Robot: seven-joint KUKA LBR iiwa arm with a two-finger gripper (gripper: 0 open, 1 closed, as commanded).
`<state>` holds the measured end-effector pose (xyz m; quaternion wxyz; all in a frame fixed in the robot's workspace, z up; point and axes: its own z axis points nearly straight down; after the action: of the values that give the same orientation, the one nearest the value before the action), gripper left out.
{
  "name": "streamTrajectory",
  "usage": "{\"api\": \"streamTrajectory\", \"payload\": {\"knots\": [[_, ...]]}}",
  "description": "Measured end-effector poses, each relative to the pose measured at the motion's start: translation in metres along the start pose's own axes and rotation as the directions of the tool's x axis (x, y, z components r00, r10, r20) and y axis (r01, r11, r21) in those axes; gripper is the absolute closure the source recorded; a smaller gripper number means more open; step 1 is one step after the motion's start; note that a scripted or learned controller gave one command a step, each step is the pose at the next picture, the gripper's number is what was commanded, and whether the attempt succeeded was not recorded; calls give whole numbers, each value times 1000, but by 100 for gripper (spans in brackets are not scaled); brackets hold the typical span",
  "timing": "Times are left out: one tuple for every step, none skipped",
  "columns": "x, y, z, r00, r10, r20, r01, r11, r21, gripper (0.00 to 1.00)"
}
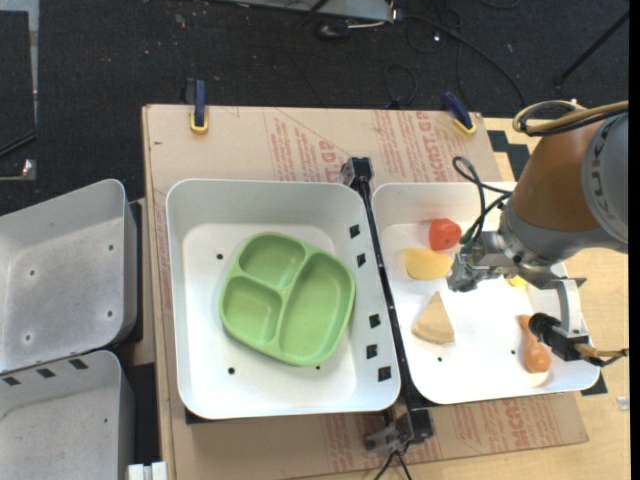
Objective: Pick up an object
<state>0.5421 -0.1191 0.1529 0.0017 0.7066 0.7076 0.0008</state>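
Orange carrot-shaped toy [535, 350] lying nearest | gripper [466, 273] hovering beside yellow rounded piece [428, 263], grip state unreadable | risking nudging red tomato-like ball [445, 233] away

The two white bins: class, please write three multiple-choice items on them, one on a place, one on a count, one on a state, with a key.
1. Where is the green plate?
A. left bin
B. right bin
C. on the floor

2. How many compartments does the plate have?
A. one
B. three
C. six

3. How does the plate lie?
A. flipped over
B. on edge
C. open side up

Key: 1 A, it rests inside the left bin. 2 B, two small sections and one large one show. 3 C, its hollows face the camera.

The end effector is over the right bin, near the yellow piece.
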Motion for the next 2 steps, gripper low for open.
{"api": "streamTrajectory", "payload": {"knots": [[9, -4, -50, 1000, -2, -1, 2, 1000, -1, 100], [19, -1, -104, 1000, -3, 0, 3, 1000, -1, 100]]}}
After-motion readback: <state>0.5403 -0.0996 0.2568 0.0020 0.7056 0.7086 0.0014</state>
